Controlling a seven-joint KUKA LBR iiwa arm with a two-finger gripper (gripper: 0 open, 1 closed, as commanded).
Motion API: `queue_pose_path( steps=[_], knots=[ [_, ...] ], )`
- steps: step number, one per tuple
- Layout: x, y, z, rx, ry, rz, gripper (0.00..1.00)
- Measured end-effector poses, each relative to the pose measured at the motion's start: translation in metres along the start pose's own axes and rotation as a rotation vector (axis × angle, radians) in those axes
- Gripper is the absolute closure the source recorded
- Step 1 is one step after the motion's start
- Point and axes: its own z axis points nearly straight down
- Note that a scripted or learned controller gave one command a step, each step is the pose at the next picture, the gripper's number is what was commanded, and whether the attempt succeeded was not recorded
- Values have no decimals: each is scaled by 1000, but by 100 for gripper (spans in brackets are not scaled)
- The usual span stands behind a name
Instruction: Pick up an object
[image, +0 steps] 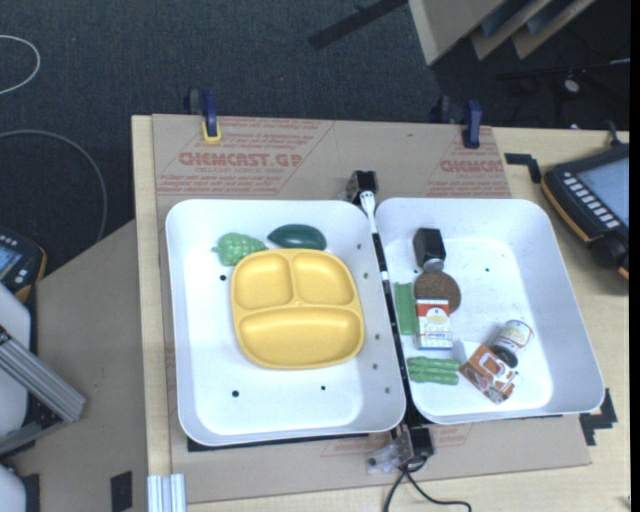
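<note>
The left bin (200, 400) holds a yellow divided plate (296, 306), a light green bumpy piece (238, 248) at its upper left, and a dark green oval (297, 237) just above it. In the right bin (560, 300) lie a black block (429, 246), a brown round disc (437, 291), a green strip (404, 307), a small red-and-white box (435, 327), a green pea pod (433, 371), and a brown can (496, 363) on its side.
Two clamps (209, 118) (471, 125) hold the cardboard sheet at the bench's back edge. A tablet-like controller (598, 200) rests at the right, beyond the right bin. Metal framing (40, 385) stands at the lower left.
</note>
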Motion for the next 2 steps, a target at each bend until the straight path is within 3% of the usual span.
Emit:
queue_pose_path(
  steps=[1,2],
  knots=[
    [2,-3,140,21,11,3,100],
    [2,-3,191,13,9,2,100]
  ],
)
